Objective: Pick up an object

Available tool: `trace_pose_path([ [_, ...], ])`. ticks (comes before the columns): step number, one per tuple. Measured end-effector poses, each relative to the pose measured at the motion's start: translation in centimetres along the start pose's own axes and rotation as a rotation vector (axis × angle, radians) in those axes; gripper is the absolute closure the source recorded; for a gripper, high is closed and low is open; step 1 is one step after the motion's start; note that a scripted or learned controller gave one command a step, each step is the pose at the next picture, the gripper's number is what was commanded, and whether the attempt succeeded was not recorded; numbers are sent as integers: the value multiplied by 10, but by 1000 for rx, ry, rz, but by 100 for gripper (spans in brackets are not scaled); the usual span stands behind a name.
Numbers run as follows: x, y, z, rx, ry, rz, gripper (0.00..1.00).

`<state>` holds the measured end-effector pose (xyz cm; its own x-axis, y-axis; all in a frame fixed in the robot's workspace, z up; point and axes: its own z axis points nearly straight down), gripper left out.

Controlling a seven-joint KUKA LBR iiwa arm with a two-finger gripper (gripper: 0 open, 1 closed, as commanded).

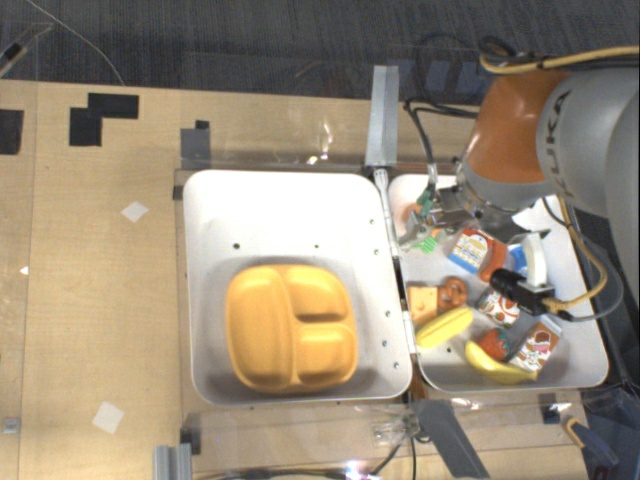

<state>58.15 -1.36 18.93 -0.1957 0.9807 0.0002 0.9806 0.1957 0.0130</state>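
Grey arm's gripper [432, 211] hovers at the right white bin [590, 363], finger state unclear; beside the yellow banana [497, 364], crowded packets could snag a grab.

Single fixed overhead camera, slanted down, moderately near, both bins [290, 193] framed, arm [560, 128] perhaps cropped at right

The thick, rounded grey metal arm [590, 138] carries a glossy orange band [512, 128] just above its dark two-finger gripper [440, 208]. Black cables [425, 133] loop beside the gripper, and a yellow hose [540, 60] runs over the arm's top.
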Motion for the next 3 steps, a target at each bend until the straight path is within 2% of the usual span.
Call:
trace_pose_path([
  [1, 17, -15, -73, 3, -1, -391, 100],
  [2, -54, -39, -140, 3, -5, -870, 100],
  [3, -99, -67, 81, -8, -18, -1096, 100],
])
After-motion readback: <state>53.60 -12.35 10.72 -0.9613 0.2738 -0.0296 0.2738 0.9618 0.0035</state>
